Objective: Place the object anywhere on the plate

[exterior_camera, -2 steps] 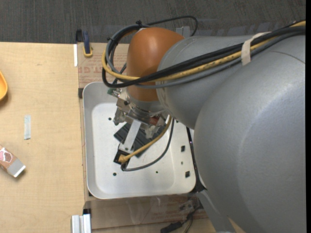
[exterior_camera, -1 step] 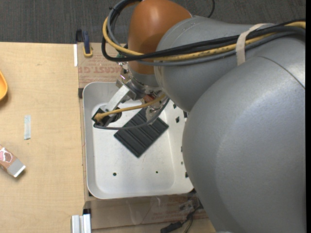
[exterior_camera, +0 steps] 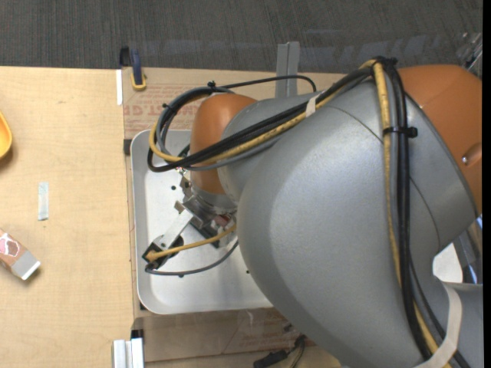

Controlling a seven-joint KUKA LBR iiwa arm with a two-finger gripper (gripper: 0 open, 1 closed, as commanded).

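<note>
The big grey arm (exterior_camera: 345,228) covered most of the right half of the view, hiding much of the white bin (exterior_camera: 146,228) beneath it, so no plate and no object to be placed could be made out anywhere in the bin. The arm came in from the right and bent down over the bin, its orange band (exterior_camera: 215,133) above the wrist and black and yellow cables (exterior_camera: 230,148) looped around it. The gripper (exterior_camera: 201,215) hung low over the bin floor, mostly tucked under the wrist and too cluttered to read, so whether it was released or clenched could not be told. On the tan desk (exterior_camera: 61,129) to the left lay a small grey strip (exterior_camera: 43,202), a pink and white packet (exterior_camera: 15,255) cut off by the edge, and a yellow thing (exterior_camera: 4,136) also cut off.
</note>
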